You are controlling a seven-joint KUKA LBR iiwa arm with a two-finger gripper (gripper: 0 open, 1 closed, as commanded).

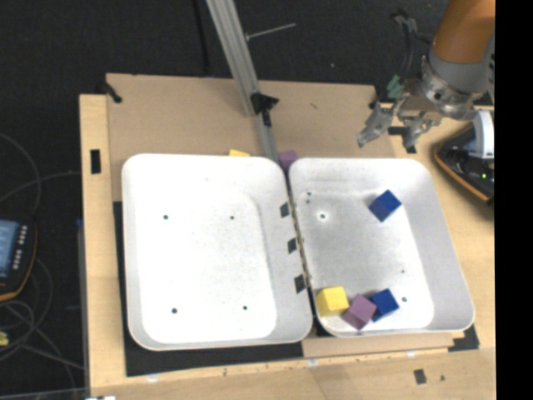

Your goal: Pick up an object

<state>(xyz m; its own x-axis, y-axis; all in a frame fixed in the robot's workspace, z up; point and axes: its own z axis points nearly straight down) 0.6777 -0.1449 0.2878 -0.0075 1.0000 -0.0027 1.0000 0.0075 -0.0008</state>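
The right bin (416,248) holds a blue cube (385,205) near its upper right. At its front edge a yellow cube (331,299), a purple cube (361,310) and a second blue cube (384,302) lie close together. My gripper (390,128) hangs above the bench just beyond the right bin's far edge, up and to the right of the upper blue cube. Its fingers are spread apart with nothing between them.
The left bin (208,248) lies beside the right one. A small yellow block (239,152) and a purple block (287,158) sit on the bench behind the bins. A slanted metal pole (237,48) rises at the back. Dark equipment (466,161) lies at the right.
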